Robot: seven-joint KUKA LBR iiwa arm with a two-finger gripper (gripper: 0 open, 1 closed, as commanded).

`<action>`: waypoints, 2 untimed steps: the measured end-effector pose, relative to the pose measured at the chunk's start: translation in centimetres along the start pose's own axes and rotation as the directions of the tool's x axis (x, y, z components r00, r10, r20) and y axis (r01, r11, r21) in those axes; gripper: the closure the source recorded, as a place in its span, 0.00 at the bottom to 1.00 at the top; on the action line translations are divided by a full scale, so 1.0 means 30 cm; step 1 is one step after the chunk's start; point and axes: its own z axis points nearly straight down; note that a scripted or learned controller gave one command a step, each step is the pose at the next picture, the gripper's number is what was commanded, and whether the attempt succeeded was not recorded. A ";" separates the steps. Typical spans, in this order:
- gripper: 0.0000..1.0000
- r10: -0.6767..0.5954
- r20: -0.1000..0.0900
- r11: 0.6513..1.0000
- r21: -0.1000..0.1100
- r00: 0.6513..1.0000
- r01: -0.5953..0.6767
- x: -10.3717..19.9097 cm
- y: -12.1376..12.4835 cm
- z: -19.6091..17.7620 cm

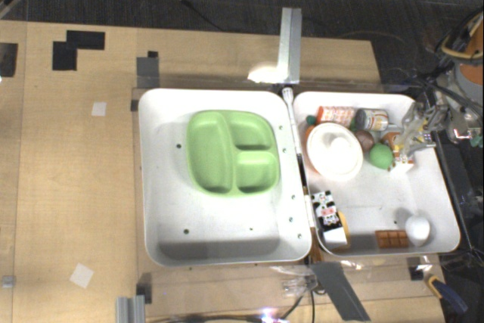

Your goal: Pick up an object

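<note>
Two shallow white bins side by side on a pale wooden surface (68, 185). In the left white bin (162, 238), a light green plastic tray with three compartments (231, 151), lying flat near the middle. In the right white bin (431, 185), a round white bowl (333, 150) near the upper left, a small green ball (380, 156) just beside its right rim, a cylindrical can with an orange label (336, 115) on its side above. Near the front wall, a black-and-white patterned carton (325, 209), a brown block (392, 240) and a white rounded object (417, 228). Metallic two-finger hand (414, 138) low over the bin's upper right, just right of the green ball; open or closed, cannot tell.
</note>
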 end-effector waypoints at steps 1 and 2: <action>1.00 -0.222 0.004 0.975 0.001 0.975 0.222 -0.247 -0.021 -0.012; 0.00 -0.221 0.004 0.975 0.001 0.975 0.221 -0.247 -0.022 -0.013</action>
